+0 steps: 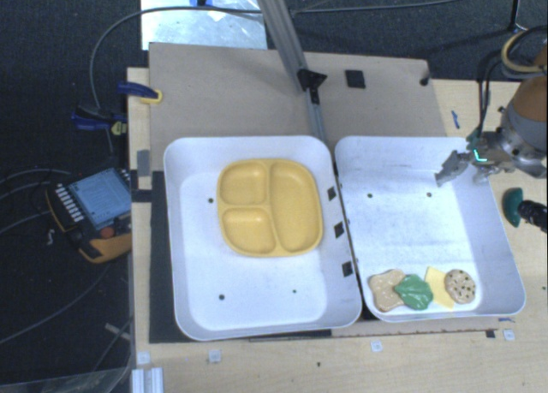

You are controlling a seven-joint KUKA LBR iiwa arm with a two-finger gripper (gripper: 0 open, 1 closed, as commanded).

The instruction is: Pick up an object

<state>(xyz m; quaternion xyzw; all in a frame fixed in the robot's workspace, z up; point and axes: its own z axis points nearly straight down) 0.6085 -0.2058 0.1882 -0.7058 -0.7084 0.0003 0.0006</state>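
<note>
Camera view: four small flat toy food pieces sit in a row in the right white bin (488,237): tan bread-shaped piece (385,288), green leafy piece (414,292), yellow cheese-like wedge (438,285), round speckled cookie (461,285). All lie well below the grey two-finger gripper (451,168), apart from it. Finger state: cannot tell.

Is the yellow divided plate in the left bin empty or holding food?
Empty: the yellow plate shows three bare compartments; the food pieces lie in the right bin.
</note>
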